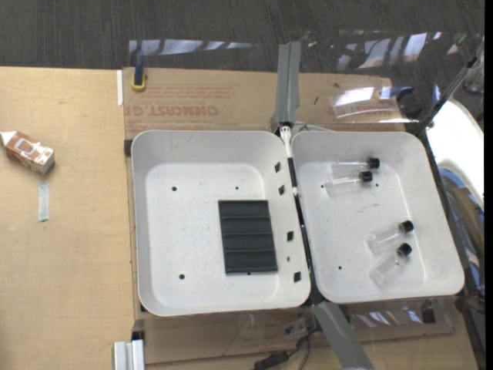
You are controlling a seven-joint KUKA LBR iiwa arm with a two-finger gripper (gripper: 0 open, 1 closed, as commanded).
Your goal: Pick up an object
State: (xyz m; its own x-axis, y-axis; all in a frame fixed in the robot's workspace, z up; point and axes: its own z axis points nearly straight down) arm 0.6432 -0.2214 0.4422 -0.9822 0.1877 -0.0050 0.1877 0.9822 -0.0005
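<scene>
Two white bins side by side on a sheet of brown cardboard (192,102). The left bin (154,206) has one black ridged block (248,236) lying flat, a bit right of centre, long side running away from the camera. The right bin (431,206) has four clear vials with black caps, in two pairs:
- far pair: vial one (350,166) and vial two (345,182), nearly parallel, just beside each other, caps pointing right
- near pair: vial three (387,236) and vial four (387,264), both tilted, caps up-right, close but apart

All pickable items sit on the bin floors, none against a wall.

Writing: red print on the cardboard behind the left bin, upside down from this angle. The big line looks like "CHEMCAST"; smaller lines under it are too small to read. A small orange-and-white carton (29,153) lies on the bench, its label illegible.

Surface: a light wood benchtop (62,284) at left, with a short grey strip (43,203) near the carton. A grey bar (288,83) runs back from the seam between the bins. A yellow-tipped clip (138,79) sits at the cardboard's far left corner. A clear plastic sheet (385,60) with glare is at upper right. Dark carpet (192,14) lies beyond the bench. Black cable (281,354) runs at the near edge.
</scene>
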